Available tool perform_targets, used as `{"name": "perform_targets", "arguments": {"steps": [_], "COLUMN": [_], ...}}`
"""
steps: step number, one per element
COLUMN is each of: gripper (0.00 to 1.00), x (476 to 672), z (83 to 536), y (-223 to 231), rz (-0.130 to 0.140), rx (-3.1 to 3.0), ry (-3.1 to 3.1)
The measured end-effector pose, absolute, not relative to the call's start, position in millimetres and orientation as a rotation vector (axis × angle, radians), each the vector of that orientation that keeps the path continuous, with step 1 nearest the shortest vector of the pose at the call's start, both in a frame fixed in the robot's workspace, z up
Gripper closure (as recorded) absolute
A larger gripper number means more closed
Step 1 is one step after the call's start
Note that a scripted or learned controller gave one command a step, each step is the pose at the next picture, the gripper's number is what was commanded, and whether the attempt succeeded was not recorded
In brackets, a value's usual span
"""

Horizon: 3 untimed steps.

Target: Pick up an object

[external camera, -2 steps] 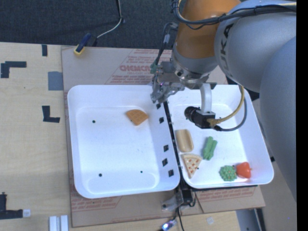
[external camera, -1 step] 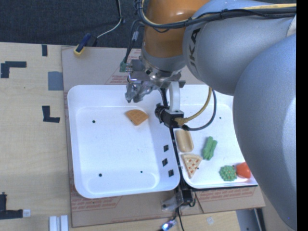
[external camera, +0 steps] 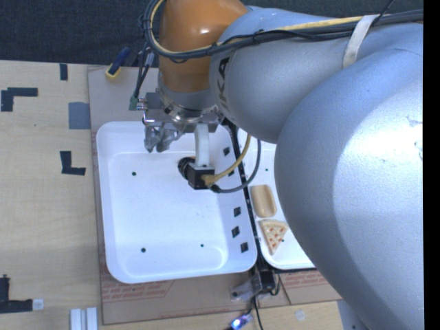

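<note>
My gripper (external camera: pixel 176 150) hangs below the orange wrist band, over the far part of the left white bin (external camera: pixel 124 253), close to the bin's back wall. Nothing shows in its grasp. A small tan bread-like piece (external camera: pixel 263 199) and a toy pizza slice (external camera: pixel 275 236) lie in the right bin (external camera: pixel 292 260), near its left wall. The big grey arm covers most of that bin.
The arm's bulk fills the right side and hides the rest of the right bin. A cable (external camera: pixel 242 184) runs down along the divide between the bins. A blue-and-yellow tool (external camera: pixel 118 62) lies on the bench behind the left bin.
</note>
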<state>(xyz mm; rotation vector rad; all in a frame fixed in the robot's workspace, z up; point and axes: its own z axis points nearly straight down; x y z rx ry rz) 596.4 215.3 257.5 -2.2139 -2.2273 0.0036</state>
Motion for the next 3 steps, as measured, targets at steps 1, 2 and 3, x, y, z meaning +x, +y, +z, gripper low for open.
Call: {"name": "perform_targets", "arguments": {"steps": [1,2,3], "gripper": [1.0,1.0,1.0], "x": [666.6,668.3,668.3], "z": [378.3,543.5,534.5], "y": [233.9,116.6,44.9], "rz": [-0.018,-0.015,0.005], "rx": [-2.221,-2.238,-2.229], "ry": [-2.232,-2.222,-2.215]}}
